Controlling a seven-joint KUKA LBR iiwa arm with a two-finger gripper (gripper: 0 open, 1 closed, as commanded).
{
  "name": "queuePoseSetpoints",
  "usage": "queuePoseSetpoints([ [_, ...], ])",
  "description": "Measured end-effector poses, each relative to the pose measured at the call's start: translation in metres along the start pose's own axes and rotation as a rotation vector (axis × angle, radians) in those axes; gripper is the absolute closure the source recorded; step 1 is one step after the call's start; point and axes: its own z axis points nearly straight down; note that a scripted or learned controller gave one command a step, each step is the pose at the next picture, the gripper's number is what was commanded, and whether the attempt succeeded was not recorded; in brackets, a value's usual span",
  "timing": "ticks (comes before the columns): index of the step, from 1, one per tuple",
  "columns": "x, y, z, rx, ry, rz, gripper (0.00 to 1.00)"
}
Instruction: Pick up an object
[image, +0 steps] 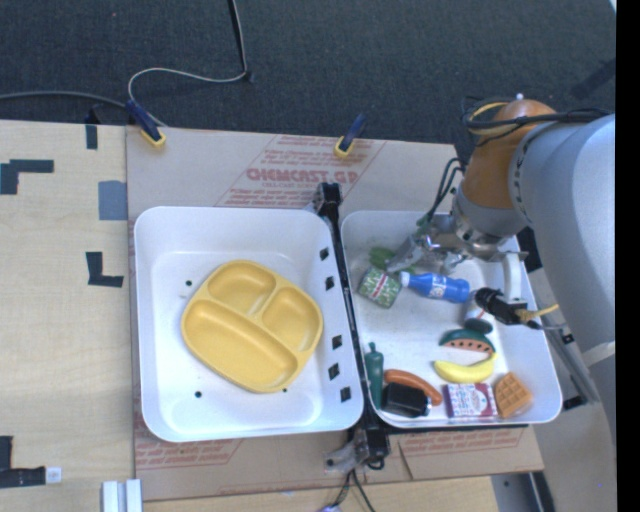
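Observation:
My gripper (408, 258) hangs low over the upper left part of the right bin (520, 420), reaching in from the right. Just below it lie a green patterned box (380, 288) and a blue bottle (438, 288) on its side. A small green piece (379, 257) sits right beside the gripper's tip, and I cannot tell whether it is touched. Further toward the front are a watermelon slice (468, 342), a banana (467, 371), a waffle (512, 394), a red and white box (469, 401), a hot dog (410, 384), a black block (405, 402) and a dark green bottle (373, 363).
The left bin (160, 400) holds a yellow divided plate (252, 325). A black divider with clips (337, 300) runs between the two bins. Cardboard lies under both, with yellow clamps (349, 143) at its back edge.

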Motion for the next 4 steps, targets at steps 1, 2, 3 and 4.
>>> queuePoseSetpoints([
  [1, 0.001, -0.001, -0.009, 0.003, 0.000, -0.001, 1.00],
  [2, 0.037, -0.018, -0.094, 0.001, 0.002, 0.000, 1.00],
  [3, 0.037, -0.018, -0.094, 0.002, 0.002, 0.000, 0.00],
  [4, 0.037, -0.018, -0.094, 0.002, 0.002, 0.000, 0.00],
])
